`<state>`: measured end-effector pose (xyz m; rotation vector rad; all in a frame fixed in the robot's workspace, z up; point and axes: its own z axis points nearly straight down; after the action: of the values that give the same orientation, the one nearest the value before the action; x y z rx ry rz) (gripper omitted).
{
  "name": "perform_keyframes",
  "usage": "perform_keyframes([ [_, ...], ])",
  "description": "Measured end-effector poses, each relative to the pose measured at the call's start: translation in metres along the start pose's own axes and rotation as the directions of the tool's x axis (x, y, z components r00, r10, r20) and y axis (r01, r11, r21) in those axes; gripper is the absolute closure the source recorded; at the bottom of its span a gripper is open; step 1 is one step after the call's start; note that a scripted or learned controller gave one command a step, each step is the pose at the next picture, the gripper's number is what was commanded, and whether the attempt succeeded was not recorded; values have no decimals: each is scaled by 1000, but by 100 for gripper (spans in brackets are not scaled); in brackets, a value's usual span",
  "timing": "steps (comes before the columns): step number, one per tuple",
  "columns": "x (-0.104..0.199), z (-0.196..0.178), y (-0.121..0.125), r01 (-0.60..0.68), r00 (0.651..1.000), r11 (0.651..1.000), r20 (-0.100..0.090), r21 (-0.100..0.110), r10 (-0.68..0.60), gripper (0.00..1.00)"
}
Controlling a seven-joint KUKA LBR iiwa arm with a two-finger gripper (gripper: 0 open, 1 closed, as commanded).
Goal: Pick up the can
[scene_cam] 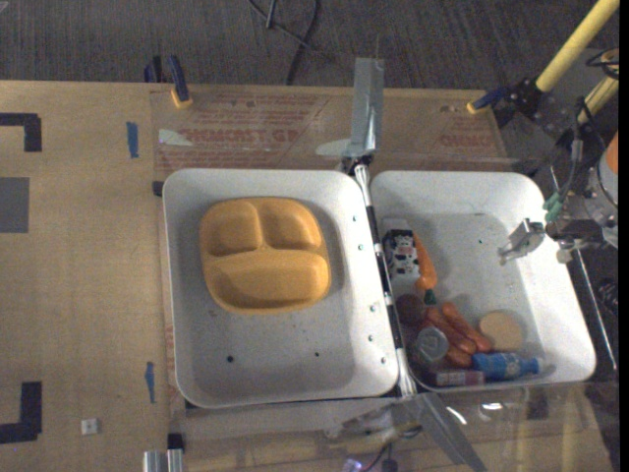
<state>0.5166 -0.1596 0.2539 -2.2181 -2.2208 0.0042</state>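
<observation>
— Where is the can (429, 345)?
— Low in the right bin (491, 197), near its front wall, touching the carrots (458, 328) and just left of the lying blue bottle (506, 365).
— Room around it?
— Crowded there; the bin's upper half is bare white. The pincer (521, 238) hangs up and right of the can, well apart; open or closed, I cannot tell.
— The counter (79, 264)?
— Pale wood, with the yellow divided plate (263, 252) in the left bin (285, 372).

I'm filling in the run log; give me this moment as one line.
gripper: over right bin, right side, nothing visibly held | can: in right bin's near-left clutter, untouched | yellow plate: left bin
</observation>
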Motion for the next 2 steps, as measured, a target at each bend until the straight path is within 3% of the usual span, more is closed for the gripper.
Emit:
perform_keyframes([
  [1, -13, 78, -37, 135, 991, 991, -1, 0, -135, 0],
  [2, -3, 43, -7, 268, 963, 963, 2, -4, -268, 0],
])
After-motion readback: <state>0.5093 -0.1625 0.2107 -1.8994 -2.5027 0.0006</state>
